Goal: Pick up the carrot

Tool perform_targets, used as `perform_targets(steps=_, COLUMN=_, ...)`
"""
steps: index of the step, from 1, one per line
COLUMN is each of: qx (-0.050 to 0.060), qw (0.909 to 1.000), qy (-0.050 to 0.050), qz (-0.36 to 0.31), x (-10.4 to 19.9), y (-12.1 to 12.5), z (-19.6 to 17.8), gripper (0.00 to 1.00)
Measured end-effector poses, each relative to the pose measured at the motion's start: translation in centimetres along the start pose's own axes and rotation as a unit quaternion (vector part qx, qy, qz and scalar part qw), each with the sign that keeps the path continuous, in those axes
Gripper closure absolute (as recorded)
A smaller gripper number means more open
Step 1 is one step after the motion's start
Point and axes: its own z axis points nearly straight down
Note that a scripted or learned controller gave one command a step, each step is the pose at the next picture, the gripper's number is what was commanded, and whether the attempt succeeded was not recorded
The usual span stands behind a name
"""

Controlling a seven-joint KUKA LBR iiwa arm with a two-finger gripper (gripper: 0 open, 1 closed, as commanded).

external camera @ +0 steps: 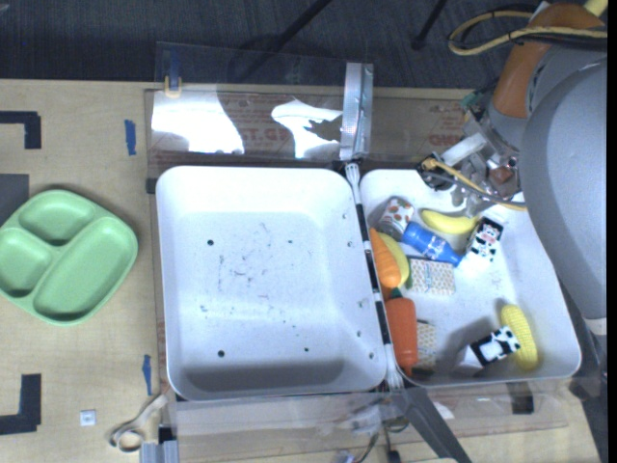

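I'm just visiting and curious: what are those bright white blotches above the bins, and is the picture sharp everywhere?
In the camera view, the blotches are glare off a clear panel behind the left bin; the arm looms large and soft at right; the carrot and banana look slightly blurred.
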Motion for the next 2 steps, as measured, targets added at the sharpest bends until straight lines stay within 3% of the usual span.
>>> perform_targets(steps=1, qx=0.001, qw=0.9962, qy=-0.001, qz=0.087, x=-0.9, y=-1.4, z=5.1, gripper=1.0)
perform_targets(steps=2, qx=-0.001, qw=0.9962, qy=0.002, qz=0.088, x=-2.9, y=-3.1, z=8.2, gripper=1.0)
